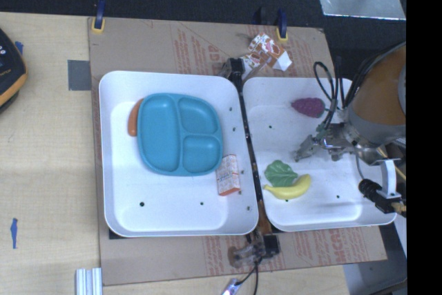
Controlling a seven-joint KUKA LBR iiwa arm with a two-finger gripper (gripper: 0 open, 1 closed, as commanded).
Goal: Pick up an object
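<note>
The hand [302,153] is hovering with fingers spread wide and gripping nothing in the right bin [276,217], just above the green leaf [279,171] lying against the yellow banana [290,188].

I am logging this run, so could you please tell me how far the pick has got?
Done: the arm has reached into the right bin, and its tool sits low over the floor. In hand: nothing lies between the fingers; the tool points toward the green leaf and banana, apart from both. The purple piece lies untouched behind it. Left: close on one object and lift it.
</note>
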